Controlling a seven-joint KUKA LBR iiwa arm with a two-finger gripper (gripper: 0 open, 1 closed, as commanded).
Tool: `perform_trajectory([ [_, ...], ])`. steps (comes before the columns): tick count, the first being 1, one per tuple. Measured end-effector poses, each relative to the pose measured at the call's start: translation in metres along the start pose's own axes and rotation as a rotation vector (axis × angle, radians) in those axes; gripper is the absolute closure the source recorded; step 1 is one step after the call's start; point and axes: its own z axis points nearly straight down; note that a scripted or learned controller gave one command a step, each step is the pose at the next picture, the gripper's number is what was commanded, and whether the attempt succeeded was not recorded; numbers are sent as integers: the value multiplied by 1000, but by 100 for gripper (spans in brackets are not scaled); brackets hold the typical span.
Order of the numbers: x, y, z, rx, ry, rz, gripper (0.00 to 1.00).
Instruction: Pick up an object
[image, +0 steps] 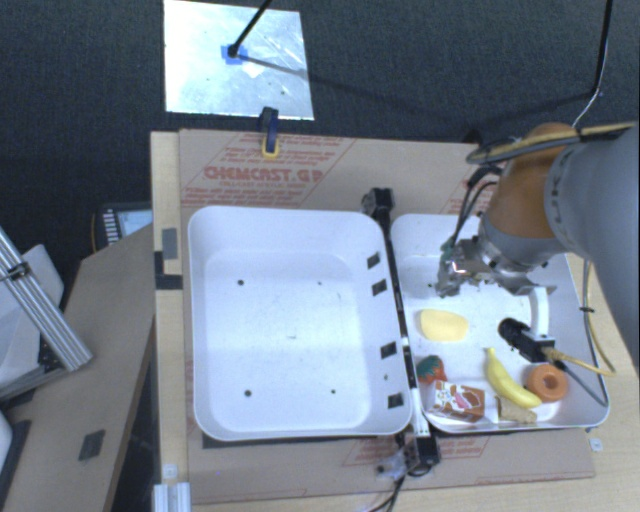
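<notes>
My gripper (448, 280) hangs over the upper middle of the right bin (418, 226), a little above a pale yellow lemon-shaped object (443, 325) and apart from it. Nothing shows between its tips. Along the bin's front part lie a yellow banana (506, 379), an orange ring-shaped toy (547, 383), a small red and green object (430, 369), a red and white carton (458, 400) and a tan piece (516, 412).
The left bin (290, 216) stands beside the right one, with a black divider strip (392, 290) between them. My grey arm with its orange band (525, 195) reaches over the right bin's far right corner.
</notes>
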Motion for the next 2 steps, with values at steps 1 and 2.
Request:
perform_trajectory([
  [1, -32, -14, -22, 1, -2, 6, 100],
  [2, -53, -21, -55, 0, -2, 6, 100],
])
